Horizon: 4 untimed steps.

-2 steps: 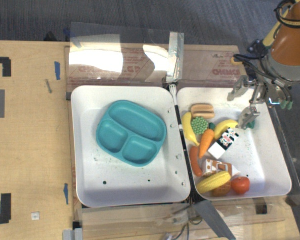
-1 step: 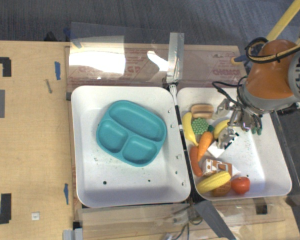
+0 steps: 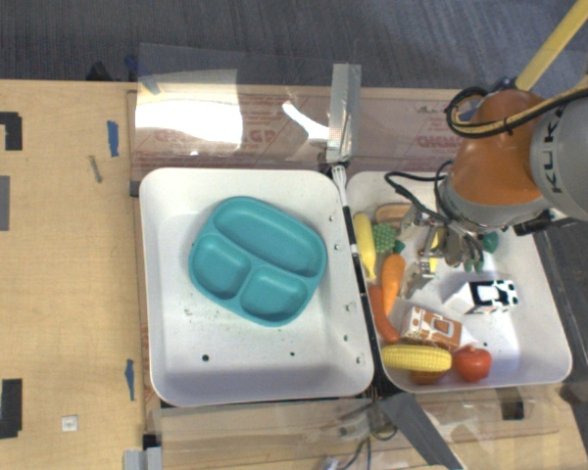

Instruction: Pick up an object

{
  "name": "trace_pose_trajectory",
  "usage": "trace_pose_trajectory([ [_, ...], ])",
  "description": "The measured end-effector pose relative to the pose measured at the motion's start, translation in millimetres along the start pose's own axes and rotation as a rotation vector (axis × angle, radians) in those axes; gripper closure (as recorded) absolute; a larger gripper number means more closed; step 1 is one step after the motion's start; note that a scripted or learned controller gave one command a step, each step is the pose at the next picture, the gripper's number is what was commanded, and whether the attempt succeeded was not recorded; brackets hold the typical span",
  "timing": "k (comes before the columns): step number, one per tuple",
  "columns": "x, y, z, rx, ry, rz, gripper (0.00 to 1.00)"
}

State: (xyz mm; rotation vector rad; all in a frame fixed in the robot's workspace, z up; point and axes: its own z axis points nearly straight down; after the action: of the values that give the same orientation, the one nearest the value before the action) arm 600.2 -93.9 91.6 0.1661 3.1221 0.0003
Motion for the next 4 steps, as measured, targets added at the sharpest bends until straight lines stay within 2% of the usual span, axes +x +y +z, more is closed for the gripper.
trace_pose_trajectory([
  [1,-1,-1,2,0.0,0.004,0.17,0.0],
  [2,86,-18,1,0.0,0.004,0.364,0.0],
  [3,113,-26,0,0.0,-0.002,0.455,0.0],
  [4,109,-25,-12,-0.002,-0.014,0.453,1.0],
])
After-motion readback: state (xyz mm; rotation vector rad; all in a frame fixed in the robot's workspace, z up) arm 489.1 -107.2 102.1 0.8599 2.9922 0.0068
